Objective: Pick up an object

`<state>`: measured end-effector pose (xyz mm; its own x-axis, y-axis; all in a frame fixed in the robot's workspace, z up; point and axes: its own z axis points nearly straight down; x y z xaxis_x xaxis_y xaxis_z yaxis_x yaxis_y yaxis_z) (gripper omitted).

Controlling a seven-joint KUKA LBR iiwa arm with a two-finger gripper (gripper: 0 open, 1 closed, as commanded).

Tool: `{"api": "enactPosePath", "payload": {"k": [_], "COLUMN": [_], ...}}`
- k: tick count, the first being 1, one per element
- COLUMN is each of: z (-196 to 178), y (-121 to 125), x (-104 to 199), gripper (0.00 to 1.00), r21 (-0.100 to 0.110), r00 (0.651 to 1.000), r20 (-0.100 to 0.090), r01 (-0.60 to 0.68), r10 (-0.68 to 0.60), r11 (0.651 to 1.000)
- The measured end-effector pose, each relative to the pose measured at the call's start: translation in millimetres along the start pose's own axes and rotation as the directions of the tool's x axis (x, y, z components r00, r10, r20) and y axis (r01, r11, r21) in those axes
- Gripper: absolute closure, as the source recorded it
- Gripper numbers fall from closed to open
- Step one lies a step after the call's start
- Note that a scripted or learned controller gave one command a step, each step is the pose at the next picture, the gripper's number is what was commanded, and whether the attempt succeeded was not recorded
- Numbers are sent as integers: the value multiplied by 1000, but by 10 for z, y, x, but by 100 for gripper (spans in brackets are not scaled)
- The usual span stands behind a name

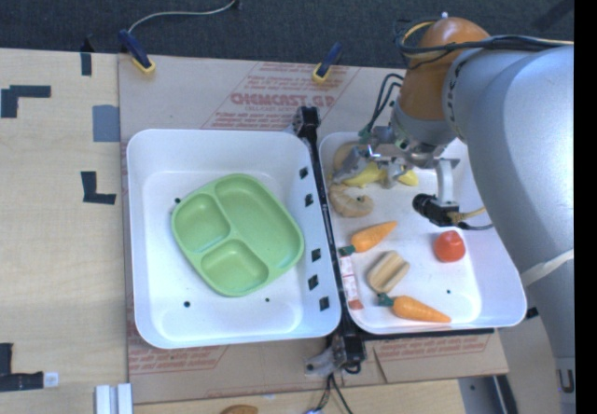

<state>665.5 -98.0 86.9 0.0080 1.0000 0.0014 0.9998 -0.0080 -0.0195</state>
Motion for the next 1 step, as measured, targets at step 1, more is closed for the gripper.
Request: {"api": "enactPosePath", "payload": {"k": [1], "z": [23], "y": [-3], "x": [-47], "gripper": [0], "r21": [1], "r00": [1000], "r20": [-4], "r01": [6], "r10": [-6], "r11": [1000]}}
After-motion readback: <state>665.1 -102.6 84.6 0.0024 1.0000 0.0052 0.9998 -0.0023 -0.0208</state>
